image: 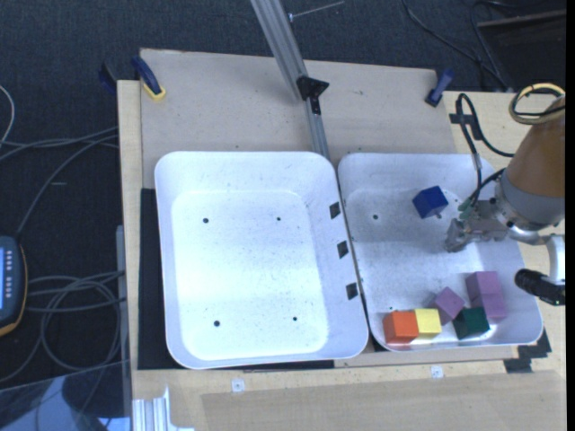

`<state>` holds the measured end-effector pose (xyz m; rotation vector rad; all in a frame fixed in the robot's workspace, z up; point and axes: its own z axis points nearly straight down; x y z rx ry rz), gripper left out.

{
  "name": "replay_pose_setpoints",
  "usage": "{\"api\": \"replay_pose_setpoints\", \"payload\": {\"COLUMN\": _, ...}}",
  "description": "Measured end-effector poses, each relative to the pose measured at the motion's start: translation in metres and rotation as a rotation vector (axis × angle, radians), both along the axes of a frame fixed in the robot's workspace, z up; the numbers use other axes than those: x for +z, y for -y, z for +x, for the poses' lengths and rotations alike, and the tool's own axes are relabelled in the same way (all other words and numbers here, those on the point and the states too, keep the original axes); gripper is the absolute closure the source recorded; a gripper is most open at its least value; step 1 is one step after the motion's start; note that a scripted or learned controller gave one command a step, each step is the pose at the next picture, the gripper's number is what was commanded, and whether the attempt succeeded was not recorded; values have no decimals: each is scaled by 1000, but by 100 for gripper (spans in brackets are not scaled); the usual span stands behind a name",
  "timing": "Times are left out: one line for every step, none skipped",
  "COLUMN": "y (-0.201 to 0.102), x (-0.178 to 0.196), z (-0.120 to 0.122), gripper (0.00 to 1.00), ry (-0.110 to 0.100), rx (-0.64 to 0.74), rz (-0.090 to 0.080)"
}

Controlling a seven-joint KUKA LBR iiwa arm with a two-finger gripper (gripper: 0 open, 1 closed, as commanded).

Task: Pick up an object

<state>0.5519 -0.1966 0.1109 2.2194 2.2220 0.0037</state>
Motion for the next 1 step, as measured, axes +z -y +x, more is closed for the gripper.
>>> {"api": "replay_pose_setpoints", "payload": {"y": -10, "x": 54, "z": 5, "gripper": 100, "ry": 5, "rx": 1, "rz": -3}}
